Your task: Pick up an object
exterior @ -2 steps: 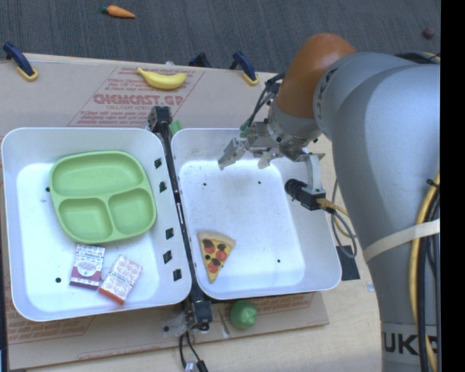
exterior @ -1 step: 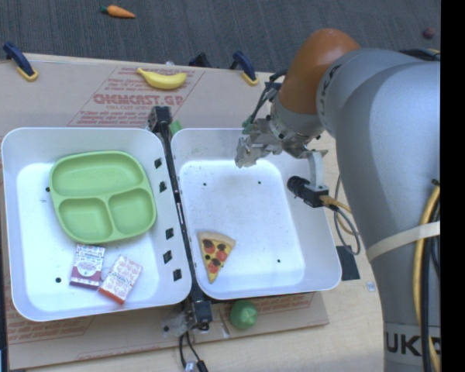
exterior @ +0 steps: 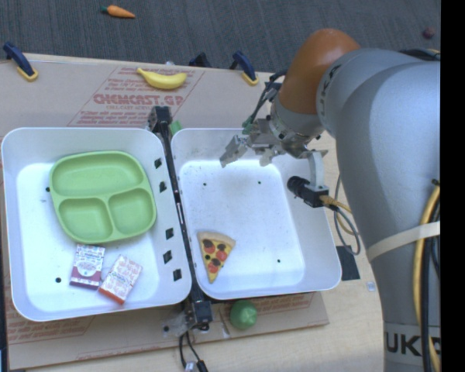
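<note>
White left bin [exterior: 15, 231] holds green tray [exterior: 102, 194], right bin [exterior: 310, 239] pizza slice [exterior: 214, 254]; end effector [exterior: 252, 150] apart.

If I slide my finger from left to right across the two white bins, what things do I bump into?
Brown packet → green plate → orange packet → pizza slice → end effector.
</note>
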Controlling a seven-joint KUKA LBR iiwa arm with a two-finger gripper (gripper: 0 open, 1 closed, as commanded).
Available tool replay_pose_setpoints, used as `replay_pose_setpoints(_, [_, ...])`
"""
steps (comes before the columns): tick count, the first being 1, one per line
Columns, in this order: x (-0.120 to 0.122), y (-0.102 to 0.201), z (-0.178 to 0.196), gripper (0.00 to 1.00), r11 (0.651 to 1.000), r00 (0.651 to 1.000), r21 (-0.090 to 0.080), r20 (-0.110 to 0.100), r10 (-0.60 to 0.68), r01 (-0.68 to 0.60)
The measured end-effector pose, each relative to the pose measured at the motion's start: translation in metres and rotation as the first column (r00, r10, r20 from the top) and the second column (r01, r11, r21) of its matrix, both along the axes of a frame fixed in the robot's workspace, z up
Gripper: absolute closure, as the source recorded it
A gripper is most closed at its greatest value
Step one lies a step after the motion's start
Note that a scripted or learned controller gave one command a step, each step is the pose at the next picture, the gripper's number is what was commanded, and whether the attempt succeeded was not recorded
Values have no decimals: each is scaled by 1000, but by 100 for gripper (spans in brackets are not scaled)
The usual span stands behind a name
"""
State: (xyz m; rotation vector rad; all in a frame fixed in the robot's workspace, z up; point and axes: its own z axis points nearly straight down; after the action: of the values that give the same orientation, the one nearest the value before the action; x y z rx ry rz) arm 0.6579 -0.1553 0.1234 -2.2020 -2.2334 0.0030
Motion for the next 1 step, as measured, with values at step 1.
replay_pose_setpoints(1, [-50,30,-32,0,1000,1000,-2,0,-10,10])
